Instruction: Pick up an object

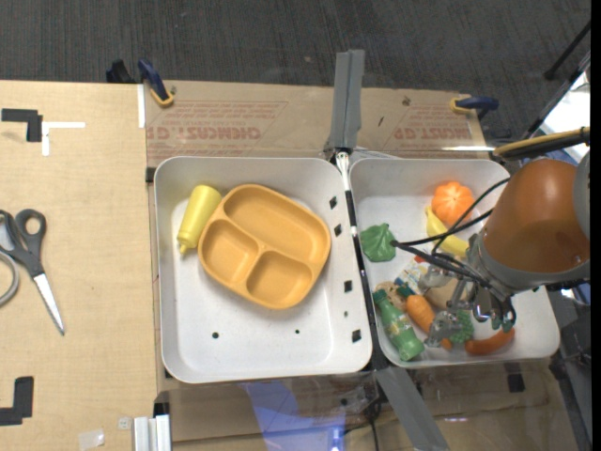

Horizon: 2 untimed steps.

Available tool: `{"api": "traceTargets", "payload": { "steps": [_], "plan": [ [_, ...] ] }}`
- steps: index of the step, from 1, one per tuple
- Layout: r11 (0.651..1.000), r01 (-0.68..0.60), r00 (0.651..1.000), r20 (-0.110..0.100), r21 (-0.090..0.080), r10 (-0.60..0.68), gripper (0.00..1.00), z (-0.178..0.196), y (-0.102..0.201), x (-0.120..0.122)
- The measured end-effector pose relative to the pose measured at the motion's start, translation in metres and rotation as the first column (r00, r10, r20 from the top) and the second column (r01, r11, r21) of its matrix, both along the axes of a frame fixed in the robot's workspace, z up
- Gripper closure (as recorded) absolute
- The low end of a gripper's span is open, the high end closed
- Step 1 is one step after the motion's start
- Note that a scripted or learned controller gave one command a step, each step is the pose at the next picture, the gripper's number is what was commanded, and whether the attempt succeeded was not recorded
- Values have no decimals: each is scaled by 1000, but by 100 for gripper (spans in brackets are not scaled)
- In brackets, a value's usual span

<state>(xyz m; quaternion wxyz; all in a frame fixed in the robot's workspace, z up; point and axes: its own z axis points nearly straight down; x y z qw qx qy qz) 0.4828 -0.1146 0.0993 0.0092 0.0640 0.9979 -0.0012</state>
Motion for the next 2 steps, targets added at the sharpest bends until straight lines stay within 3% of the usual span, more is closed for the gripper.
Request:
{"api": "traceTargets", "payload": {
  "steps": [1, 2],
  "plan": [
    [1000, -16, 1000, 3, -5, 16, 0, 0, 10, 1],
    [1000, -20, 1000, 16, -7, 20, 100, 11, 11, 5]
  ]
}}
